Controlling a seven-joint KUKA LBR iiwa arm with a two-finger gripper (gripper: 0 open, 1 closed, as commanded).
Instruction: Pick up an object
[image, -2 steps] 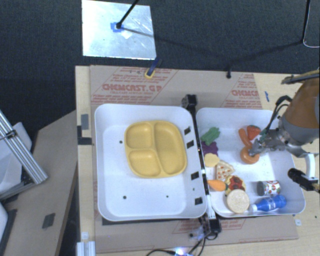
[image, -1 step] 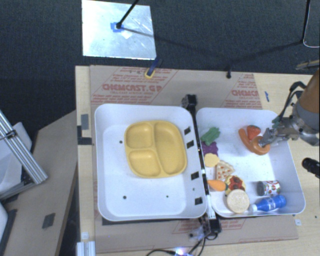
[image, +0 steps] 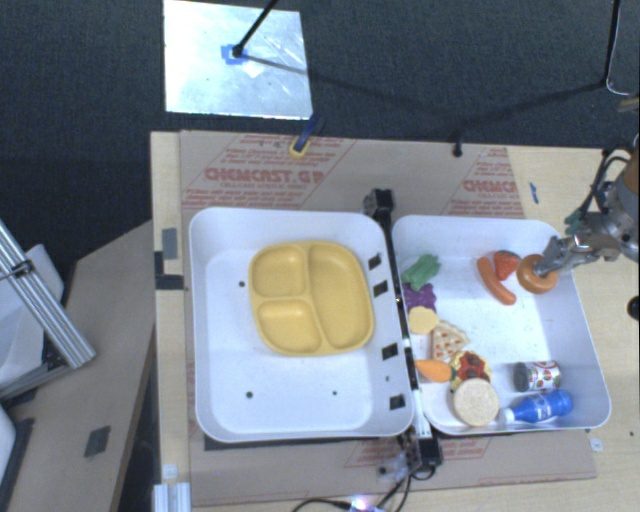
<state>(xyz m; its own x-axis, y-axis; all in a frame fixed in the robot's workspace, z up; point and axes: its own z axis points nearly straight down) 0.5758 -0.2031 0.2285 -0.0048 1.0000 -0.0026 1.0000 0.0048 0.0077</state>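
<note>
- Right bin (image: 565, 335): taken as the reference for everything below; shallow, white, holding a scatter of toy food.
- Gripper (image: 549, 267): reaching in over the right bin's right wall, near its far right corner, tip down at the orange-brown ring (image: 537, 277).
- Grip state: cannot tell whether spread, pressed together or pinching the ring; tip and ring overlap from this angle.
- Orange-brown ring: inside the right bin, far right part, touching or just under the gripper tip; cannot tell whether lifted or resting on the floor.
- Orange sausage shape (image: 496, 283) and red piece (image: 507, 262): in the right bin's far part, just left of the ring.
- Green piece (image: 421, 268), purple grapes (image: 424, 296) and pale yellow piece (image: 423, 320): lined along the right bin's left wall.
- Pizza slice (image: 447, 342), small carrot (image: 434, 369) and round tan disc (image: 476, 401): in the right bin's near left part.
- Small can (image: 537, 376) and blue bottle (image: 538, 407): lying by the right bin's near wall, towards its right corner.
- Left bin (image: 215, 300): joined to the right bin's left side, bearing a yellow divided plate (image: 310, 298).
</note>
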